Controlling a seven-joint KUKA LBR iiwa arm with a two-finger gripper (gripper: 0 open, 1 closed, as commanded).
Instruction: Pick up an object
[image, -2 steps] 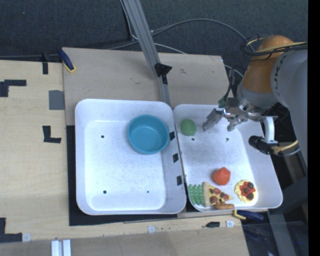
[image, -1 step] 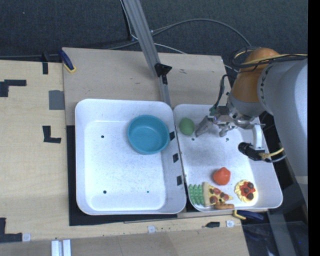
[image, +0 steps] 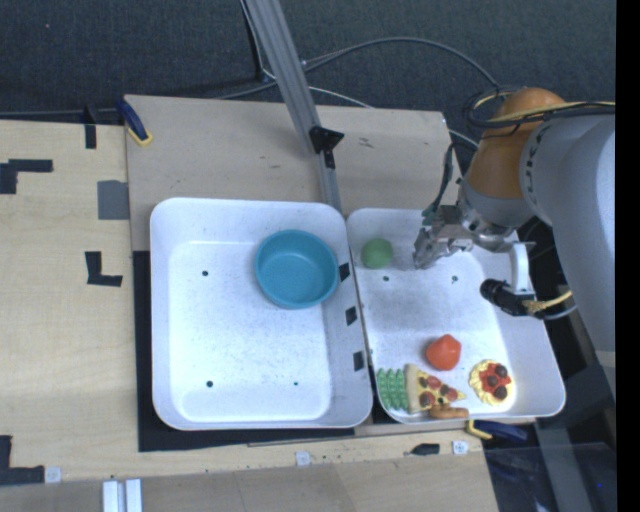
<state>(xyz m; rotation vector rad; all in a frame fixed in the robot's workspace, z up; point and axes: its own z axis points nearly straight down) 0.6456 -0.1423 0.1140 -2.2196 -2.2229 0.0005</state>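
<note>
My gripper (image: 428, 256) hangs over the back of the right bin (image: 470, 305), fingers pointing down and left. A small green ball (image: 376, 252) lies just to its left, near the bin's back left corner, apart from the fingers. Toward the bin's front lie a red tomato (image: 443, 351), a pizza slice (image: 428, 389) with a green ridged piece (image: 393, 385), and a round yellow tart with red berries (image: 491, 381). A blue bowl (image: 296, 268) stands in the left bin (image: 200, 330). I see nothing between the fingers.
A slanted metal pole (image: 300, 95) crosses above the divide between the bins. Black cables (image: 400, 50) loop behind the bench at the back right. The arm's orange band (image: 505, 160) and grey body fill the right side.
</note>
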